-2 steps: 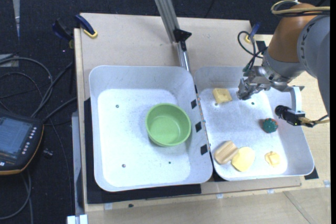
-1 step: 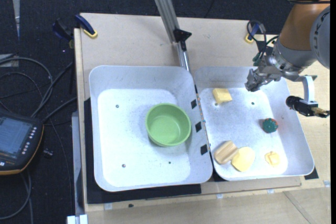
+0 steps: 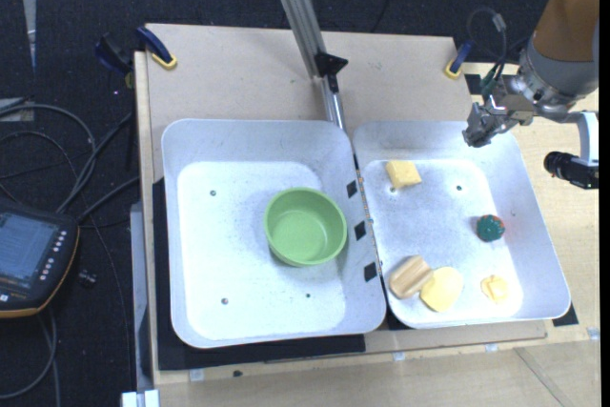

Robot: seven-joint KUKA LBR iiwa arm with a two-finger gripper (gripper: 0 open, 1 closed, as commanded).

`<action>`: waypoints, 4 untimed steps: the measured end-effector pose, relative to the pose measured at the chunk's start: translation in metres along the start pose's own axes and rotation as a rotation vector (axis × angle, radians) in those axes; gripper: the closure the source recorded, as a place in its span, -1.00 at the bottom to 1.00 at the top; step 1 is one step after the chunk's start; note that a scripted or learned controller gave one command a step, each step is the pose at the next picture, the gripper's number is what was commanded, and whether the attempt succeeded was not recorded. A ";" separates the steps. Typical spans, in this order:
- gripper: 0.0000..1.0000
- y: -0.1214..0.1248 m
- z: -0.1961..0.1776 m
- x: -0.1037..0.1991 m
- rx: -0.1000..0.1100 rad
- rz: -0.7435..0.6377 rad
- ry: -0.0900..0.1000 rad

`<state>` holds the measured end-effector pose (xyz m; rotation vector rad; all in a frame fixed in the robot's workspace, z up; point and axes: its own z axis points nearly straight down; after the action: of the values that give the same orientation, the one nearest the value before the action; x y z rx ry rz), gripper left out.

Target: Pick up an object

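Objects to pick sit loose in the right bin (image 3: pixel 534 205): yellow block (image 3: pixel 403 173) at the far left, green ball (image 3: pixel 490 228) toward the right wall, tan bread-like piece (image 3: pixel 409 275), yellow disc (image 3: pixel 441 289) and small yellow piece (image 3: pixel 494 287) along the near edge. All well apart, so any looks reachable alone. Green bowl (image 3: pixel 306 225) sits mid left bin (image 3: pixel 191 234). Gripper (image 3: pixel 479 130) hangs over the right bin's far rim, nothing between it; spread or pressed together, cannot tell. Nearest: yellow block, left and nearer.
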<state>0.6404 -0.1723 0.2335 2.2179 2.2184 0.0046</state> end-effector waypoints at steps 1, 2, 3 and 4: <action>1.00 0.001 -0.053 0.000 0.000 0.000 0.000; 1.00 0.006 -0.035 0.053 0.006 -0.004 0.002; 1.00 0.018 -0.023 0.105 0.006 -0.004 0.002; 1.00 0.027 -0.025 0.165 0.005 -0.005 0.002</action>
<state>0.6670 -0.0076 0.2586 2.2161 2.2276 0.0019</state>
